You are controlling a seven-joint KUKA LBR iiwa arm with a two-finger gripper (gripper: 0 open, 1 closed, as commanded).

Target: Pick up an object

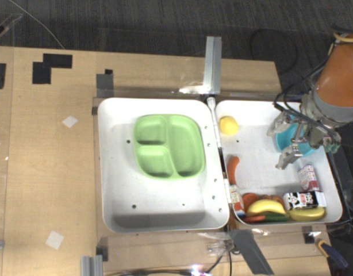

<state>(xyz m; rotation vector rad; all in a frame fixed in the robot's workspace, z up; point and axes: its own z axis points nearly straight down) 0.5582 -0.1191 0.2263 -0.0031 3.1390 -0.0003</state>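
wooden table (44, 171) fills the left side, with a few black squares near its far edge and pale patches of tape on the bare surface; on it sit two shallow white bins side by side; the left bin (116, 206) carries a green divided tray (168, 145) with three compartments, lying a little toward the far side of the bin; a grey metal post (213, 68) stands at the far end of the seam between the two bins; the right bin (254, 154) holds a yellow lemon (228, 125) close to its far left corner, and nearer, along the left wall, a red-orange pepper (232, 168) lying lengthwise; at the near edge a cluster lies packed together: a small red and white packet (236, 200) in the corner, a banana (266, 206) touching a green and red piece under it, a black and white carton (304, 199), and another yellow fruit (307, 213) against the near wall; a small can (307, 177) lies just beyond the carton; the hand (293, 145) hangs over the right part of this bin, beside a teal object (290, 138) that its metal parts partly cover; whether its fingers are spread or pressed together i cannot tell, and nothing is seen pinched between them; the arm's orange band (340, 73) rises at the far right.
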